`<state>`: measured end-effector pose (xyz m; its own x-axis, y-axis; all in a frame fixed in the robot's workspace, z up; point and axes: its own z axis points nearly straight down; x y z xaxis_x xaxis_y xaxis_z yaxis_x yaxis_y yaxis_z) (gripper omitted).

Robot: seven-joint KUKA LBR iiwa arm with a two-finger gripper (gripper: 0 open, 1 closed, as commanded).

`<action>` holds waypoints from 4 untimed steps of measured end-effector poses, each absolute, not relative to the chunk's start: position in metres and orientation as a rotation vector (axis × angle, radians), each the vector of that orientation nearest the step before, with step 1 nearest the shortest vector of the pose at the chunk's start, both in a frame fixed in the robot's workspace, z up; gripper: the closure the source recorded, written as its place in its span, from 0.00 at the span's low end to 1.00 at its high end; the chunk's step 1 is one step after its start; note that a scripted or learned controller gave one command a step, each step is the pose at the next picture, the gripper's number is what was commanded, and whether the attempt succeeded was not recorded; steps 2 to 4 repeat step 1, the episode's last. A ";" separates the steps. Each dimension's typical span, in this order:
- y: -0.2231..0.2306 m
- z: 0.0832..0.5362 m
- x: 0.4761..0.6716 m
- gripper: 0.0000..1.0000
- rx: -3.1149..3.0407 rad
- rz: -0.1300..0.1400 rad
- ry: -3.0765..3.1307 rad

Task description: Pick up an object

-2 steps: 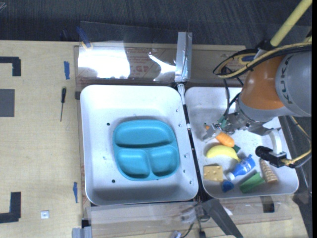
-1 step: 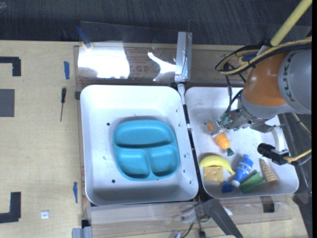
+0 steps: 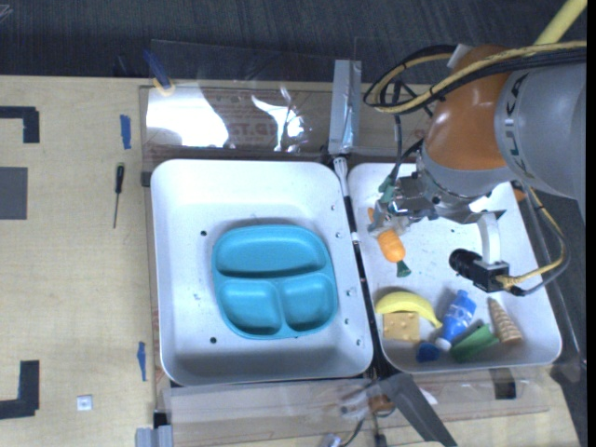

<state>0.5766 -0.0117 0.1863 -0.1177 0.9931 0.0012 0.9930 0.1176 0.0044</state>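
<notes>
Pale wood tabletop [image 3: 65, 277] carries two white bins side by side. At the centre of the left bin [image 3: 177, 194] lies a blue divided tray [image 3: 274, 278]. Measured from that tray, the right bin [image 3: 545, 338] sits just to its right. The hand [image 3: 396, 205] hangs over that bin's upper left part, level with the tray's top edge; whether it is wide or narrow cannot be told. A toy carrot [image 3: 393, 248] lies just below the hand. Farther right of the tray's lower edge cluster a banana [image 3: 406, 304], a blue bottle [image 3: 455, 318] and a cone [image 3: 504, 321].
</notes>
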 end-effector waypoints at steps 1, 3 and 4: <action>0.004 0.206 0.589 1.00 2.380 0.001 2.049; 0.004 0.206 0.589 1.00 2.380 0.001 2.049; 0.004 0.206 0.589 1.00 2.380 0.001 2.049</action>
